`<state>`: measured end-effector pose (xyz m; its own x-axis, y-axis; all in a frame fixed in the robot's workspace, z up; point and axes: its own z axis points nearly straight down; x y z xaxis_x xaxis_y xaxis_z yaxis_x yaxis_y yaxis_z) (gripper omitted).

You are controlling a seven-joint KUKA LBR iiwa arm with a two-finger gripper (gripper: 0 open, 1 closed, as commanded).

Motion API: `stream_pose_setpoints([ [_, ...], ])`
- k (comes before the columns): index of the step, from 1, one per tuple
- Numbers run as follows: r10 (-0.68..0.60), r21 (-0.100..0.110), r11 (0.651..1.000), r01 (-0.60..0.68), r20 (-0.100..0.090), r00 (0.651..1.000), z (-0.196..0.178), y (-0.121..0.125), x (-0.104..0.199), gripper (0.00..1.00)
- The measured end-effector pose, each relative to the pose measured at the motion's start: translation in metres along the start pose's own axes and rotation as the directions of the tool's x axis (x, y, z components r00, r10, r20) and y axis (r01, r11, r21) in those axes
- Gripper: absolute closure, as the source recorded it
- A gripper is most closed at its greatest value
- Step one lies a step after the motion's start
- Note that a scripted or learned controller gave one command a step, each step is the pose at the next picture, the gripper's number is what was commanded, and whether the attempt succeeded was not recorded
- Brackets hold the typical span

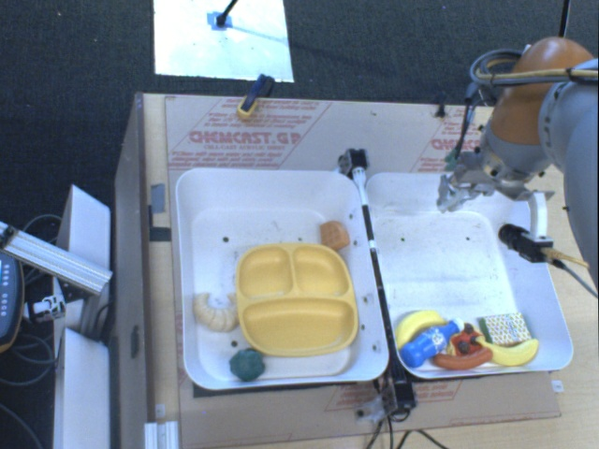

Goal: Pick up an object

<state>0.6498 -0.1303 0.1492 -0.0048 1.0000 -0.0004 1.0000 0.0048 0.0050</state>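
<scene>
Now, from my screen, the left bin (187, 251) holds a croissant (216, 312), a green lump (247, 364), a yellow divided plate (297, 297) and a small brown piece (334, 235). Toys sit clustered in the right bin's (440, 251) near corner: banana (519, 352), blue bottle (430, 341), checkered block (506, 327). My gripper (452, 197) hovers over the far edge, well apart from them; I cannot tell its opening.

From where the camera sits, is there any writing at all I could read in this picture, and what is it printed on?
"CHEMCAST GP": large red letters on the protective sheet covering the bench behind the left bin.
Smaller red print above and below those letters: too small to read.
Red lettering on the same sheet behind the right bin, near the gripper: partly hidden and blurred, unreadable.
</scene>
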Motion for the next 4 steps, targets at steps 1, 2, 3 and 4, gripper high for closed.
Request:
stream_pose_setpoints([
  [1,0.0,0.004,1.0,0.0,-0.001,1.0,0.058,0.019,0.044,1.0],
  [2,0.003,0.003,1.0,-0.003,0.0,1.0,0.014,-0.058,0.04,1.0],
  [3,0.0,0.002,1.0,0.0,-0.002,1.0,-0.036,-0.032,0.105,1.0],
  [4,0.0,0.001,1.0,0.0,-0.001,1.0,-0.085,-0.014,0.18,1.0],
])
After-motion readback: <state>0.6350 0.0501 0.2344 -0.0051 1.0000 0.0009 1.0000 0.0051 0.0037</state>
